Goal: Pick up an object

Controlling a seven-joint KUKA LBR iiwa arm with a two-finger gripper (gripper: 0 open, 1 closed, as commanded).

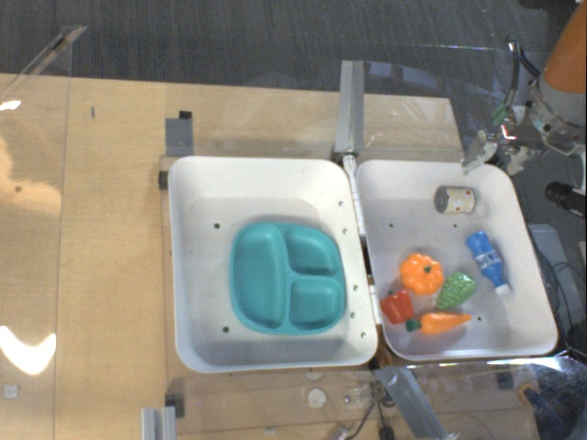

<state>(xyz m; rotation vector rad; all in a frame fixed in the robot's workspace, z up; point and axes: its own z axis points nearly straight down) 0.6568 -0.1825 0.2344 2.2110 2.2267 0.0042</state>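
I see the candidates for picking all lying in the right bin (523, 246). A small grey-and-cream cylinder (454, 200) lies on its side toward 12 o'clock in that bin, well apart from the rest. A blue bottle (486, 261) lies slanted at about 3 o'clock, its white cap pointing down toward 5. An orange pumpkin (421, 274) sits near the bin's middle, with a green bumpy vegetable (456, 291) just beside it at 4 o'clock. A red block (397, 308) lies at 7 o'clock from the pumpkin, close to the left wall. A carrot (443, 322) lies flat along the 6 o'clock side, its green end near the red block.

The left bin (197, 246) holds a teal divided tray (287, 277), roughly centred, three compartments visible.

Both bins rest on the wooden counter (92, 246), touching along their shared edge.

The arm (559, 90) sits at 1 o'clock beyond the right bin's far corner, orange band showing at the frame edge. The jaws (486, 149) hang just outside the bin rim, above none of the objects; I cannot tell whether they are spread or closed.
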